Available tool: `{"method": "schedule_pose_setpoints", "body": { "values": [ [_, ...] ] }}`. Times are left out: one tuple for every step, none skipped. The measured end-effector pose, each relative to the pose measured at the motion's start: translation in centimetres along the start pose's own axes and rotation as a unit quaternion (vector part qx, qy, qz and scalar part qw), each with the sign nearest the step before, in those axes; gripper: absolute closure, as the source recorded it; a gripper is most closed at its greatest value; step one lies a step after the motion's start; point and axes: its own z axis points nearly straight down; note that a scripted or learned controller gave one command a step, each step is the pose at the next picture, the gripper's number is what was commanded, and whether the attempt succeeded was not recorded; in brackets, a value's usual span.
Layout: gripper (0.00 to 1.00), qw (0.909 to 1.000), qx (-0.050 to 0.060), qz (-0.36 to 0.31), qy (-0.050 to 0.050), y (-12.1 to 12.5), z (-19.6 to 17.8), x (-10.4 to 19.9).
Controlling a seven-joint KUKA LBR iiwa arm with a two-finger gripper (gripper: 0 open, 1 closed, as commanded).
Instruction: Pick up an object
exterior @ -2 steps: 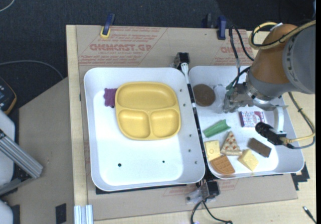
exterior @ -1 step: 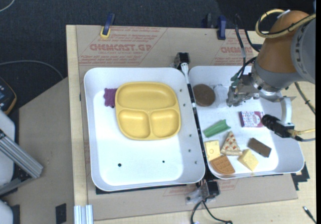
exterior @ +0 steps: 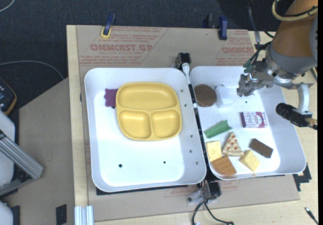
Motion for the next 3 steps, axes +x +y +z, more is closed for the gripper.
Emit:
{"method": "schedule_pose_setpoints", "body": {
  "values": [
    [1.00,1.0000,0.002,0.000,0.001,0.1,-1.7,0.0],
    [1.00,1.0000,0.006,-0.002,0.002,-0.5,-1.8,4.9],
    [1.00,1.0000,0.006,-0.001,0.002,-2.0,-2.0,9.1]
  ]
}}
